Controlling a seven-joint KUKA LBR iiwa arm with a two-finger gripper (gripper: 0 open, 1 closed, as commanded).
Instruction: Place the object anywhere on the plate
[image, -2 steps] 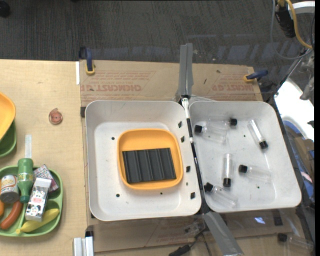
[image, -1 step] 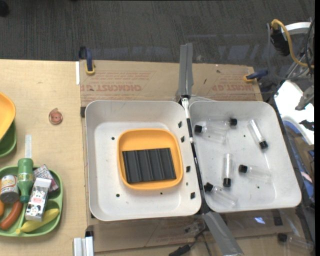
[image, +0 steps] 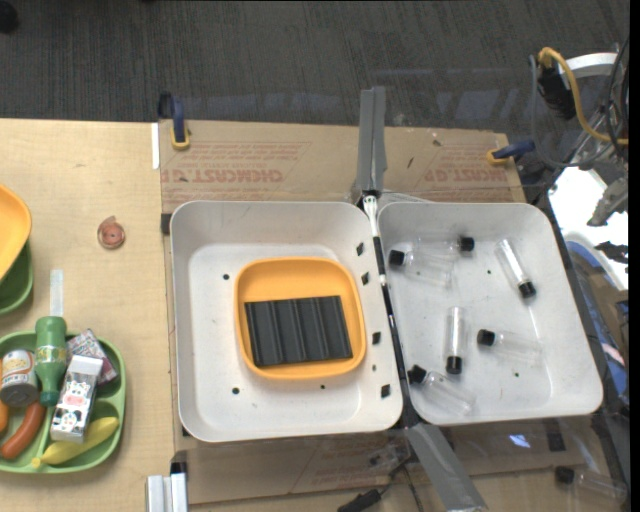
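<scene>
- Camera view, looking down at a slant: two shallow white bins stand side by side on a sheet of cardboard (image: 270, 165) that lies on the bench (image: 80, 180).
- Left bin (image: 200, 400) holds a yellow plate (image: 298, 275) near its middle.
- A dark grey ribbed block (image: 300, 331) lies flat on the plate. It covers the middle and the near part, and the yellow rim shows on all sides of it.
- Right bin (image: 560, 390) holds several clear tubes with black caps, scattered and lying on their sides.
- One tube (image: 430, 262) lies near the far left corner of this bin, and another (image: 514, 266) lies tilted toward the far right.
- A third tube (image: 454, 335) lies near the middle with its cap toward the camera, a fourth (image: 508, 343) is just to the right of it, and a fifth (image: 440, 388) lies near the front left corner.
- At the right edge, beyond the right bin, robot hardware shows with a yellow cable (image: 570, 75) above it.
- A grey part there seems to be the gripper (image: 612, 205). It is well apart from both bins, and I cannot tell whether it is spread or pressed together.
- At the left of the bench a green tray (image: 105, 440) carries toy food and a small green bottle (image: 50, 350).
- A small pink thing (image: 111, 233) lies alone on the wood, left of the left bin.
</scene>
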